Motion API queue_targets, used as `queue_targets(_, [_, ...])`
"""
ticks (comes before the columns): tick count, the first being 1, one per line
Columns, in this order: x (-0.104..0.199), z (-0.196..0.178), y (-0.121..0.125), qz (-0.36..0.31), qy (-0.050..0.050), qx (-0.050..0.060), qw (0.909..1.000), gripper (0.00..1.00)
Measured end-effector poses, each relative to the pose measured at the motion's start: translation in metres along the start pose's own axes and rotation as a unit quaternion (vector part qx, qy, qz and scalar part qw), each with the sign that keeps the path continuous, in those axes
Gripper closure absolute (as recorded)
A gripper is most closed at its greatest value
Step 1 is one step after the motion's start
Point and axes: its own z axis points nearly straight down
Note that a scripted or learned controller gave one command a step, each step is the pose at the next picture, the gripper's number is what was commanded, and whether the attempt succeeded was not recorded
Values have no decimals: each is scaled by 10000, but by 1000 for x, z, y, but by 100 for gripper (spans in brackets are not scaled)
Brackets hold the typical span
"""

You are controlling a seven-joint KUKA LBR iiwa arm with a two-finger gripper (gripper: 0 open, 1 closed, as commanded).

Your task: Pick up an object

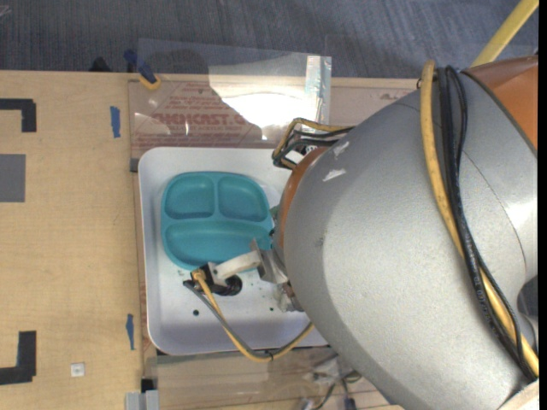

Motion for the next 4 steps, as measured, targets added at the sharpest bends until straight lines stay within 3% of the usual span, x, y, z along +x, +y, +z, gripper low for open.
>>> queue_targets(1, [-4,-254,26,-670,16,0,9978,100])
queue_targets(2, [-5,-178,24,3,-39,-12,10000,100])
queue_targets(3, [-1,-125,-1,-2576,-54,9,9662,100])
queue_targets(4, [9,-38,-59,1,-49,-7,10000,100])
